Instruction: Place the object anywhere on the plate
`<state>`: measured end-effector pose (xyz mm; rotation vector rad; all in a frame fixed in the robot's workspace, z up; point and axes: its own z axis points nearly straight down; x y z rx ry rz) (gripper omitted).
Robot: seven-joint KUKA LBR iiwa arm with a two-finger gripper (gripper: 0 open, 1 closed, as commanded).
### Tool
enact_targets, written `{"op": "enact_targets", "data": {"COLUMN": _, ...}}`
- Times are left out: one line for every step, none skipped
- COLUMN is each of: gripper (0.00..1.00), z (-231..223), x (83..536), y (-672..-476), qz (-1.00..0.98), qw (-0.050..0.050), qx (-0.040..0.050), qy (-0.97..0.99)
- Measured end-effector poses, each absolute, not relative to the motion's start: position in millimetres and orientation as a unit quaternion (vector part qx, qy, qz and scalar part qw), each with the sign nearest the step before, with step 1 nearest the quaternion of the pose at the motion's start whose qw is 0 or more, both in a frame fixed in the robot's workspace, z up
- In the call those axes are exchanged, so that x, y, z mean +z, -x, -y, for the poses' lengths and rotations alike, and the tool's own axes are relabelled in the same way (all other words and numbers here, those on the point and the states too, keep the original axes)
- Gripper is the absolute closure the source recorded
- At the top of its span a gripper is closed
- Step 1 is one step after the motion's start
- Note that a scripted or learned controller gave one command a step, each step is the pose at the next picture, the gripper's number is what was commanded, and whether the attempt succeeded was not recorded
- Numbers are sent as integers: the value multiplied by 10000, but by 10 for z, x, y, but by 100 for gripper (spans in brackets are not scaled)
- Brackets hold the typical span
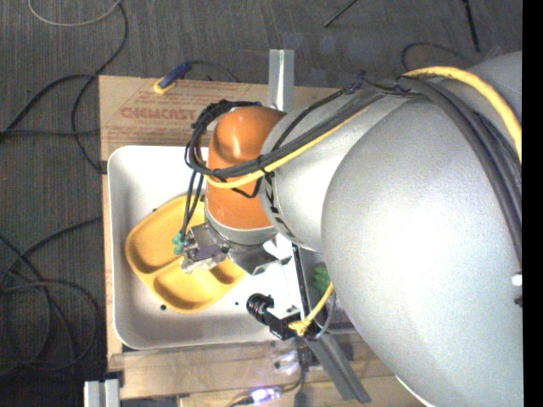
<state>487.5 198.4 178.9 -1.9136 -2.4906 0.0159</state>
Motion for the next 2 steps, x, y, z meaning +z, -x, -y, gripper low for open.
{"op": "enact_targets", "data": {"gripper": 0, "z": -1981, "x": 1789, "y": -4876, "qz": 7928, "qw": 1, "qx": 52, "qy": 6095}}
{"op": "enact_targets", "data": {"gripper": 100, "z": -1984, "x": 1832, "y": -4873, "qz": 7936, "qw": 16, "qx": 98, "qy": 6083}}
